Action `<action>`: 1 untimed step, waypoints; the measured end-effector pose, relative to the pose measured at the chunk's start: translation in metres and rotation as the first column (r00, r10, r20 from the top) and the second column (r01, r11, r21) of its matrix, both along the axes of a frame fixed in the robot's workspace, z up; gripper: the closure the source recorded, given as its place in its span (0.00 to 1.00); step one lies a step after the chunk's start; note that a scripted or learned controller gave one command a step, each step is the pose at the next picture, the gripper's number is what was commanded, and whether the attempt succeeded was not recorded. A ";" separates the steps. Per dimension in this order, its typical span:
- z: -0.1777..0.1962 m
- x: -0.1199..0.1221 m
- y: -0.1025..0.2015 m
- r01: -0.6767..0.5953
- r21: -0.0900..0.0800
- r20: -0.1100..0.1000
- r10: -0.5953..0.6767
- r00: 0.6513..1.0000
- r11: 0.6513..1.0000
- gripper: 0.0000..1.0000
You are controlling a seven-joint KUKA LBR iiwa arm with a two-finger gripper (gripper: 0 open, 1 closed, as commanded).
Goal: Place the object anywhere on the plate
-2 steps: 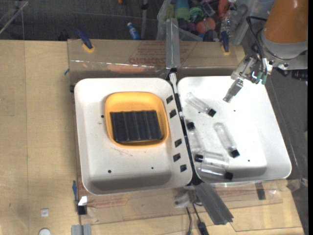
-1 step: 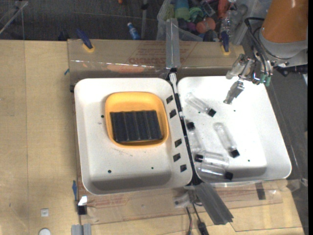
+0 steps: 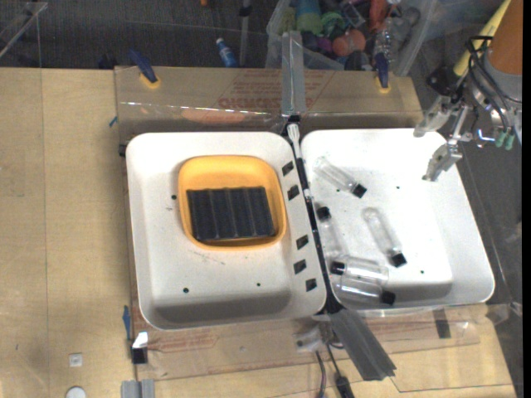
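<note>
Right bin [image 3: 465, 247]: vials [image 3: 383, 237] well below-left of gripper [image 3: 438, 160].

arm [image 3: 498, 65]: upper right, reaching in | jaws: state unclear

Both bins are white: the left bin [image 3: 158, 288] and the right bin [image 3: 465, 247]. The plate [image 3: 192, 172] in the left bin is orange-yellow, and the ridged rectangular object [image 3: 231, 214] on it is dark grey to black with lengthwise grooves. The vials [image 3: 382, 235] in the right bin are clear with black caps. The bench [image 3: 58, 222] is pale tan wood. The divider [image 3: 300, 214] between the bins carries black rectangular marks.
</note>
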State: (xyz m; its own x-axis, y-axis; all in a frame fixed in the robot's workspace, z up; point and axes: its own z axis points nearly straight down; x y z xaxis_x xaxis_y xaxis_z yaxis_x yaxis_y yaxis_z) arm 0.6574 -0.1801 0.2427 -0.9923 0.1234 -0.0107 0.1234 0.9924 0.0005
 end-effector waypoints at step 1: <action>0.017 0.008 -0.011 -0.112 -0.001 0.001 0.112 0.994 0.994 0.00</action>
